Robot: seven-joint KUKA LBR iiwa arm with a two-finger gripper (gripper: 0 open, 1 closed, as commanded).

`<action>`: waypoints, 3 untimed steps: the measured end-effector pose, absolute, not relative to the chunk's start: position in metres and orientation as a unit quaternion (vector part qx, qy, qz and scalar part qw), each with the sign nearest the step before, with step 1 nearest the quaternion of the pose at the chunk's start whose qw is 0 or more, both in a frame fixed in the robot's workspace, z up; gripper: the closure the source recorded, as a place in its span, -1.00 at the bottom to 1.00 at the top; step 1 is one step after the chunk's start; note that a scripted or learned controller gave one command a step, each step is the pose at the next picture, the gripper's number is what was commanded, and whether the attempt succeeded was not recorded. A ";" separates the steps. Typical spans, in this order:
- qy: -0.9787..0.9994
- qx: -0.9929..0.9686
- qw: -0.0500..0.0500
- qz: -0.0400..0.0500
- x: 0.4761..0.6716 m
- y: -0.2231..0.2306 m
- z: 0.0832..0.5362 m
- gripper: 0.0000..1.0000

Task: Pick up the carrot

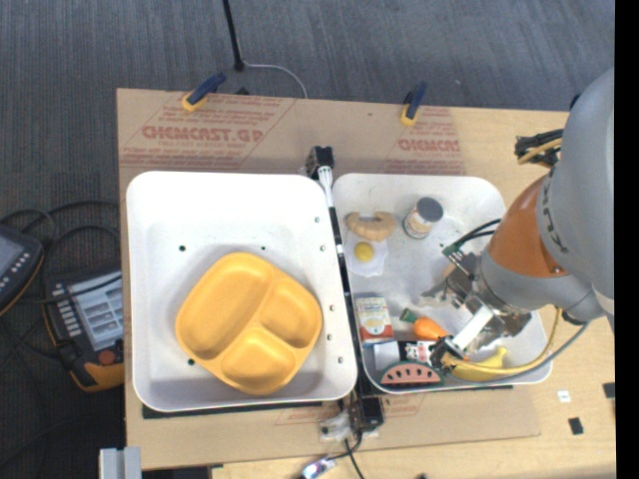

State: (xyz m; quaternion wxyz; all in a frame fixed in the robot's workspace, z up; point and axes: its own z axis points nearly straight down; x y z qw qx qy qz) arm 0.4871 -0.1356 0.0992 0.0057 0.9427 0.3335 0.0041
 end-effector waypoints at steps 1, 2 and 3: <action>0.259 0.966 0.008 0.005 0.487 -0.101 0.089 -1.00; 0.259 0.966 0.007 0.005 0.487 -0.101 0.099 1.00; 0.220 0.976 0.004 0.005 0.487 -0.100 0.090 1.00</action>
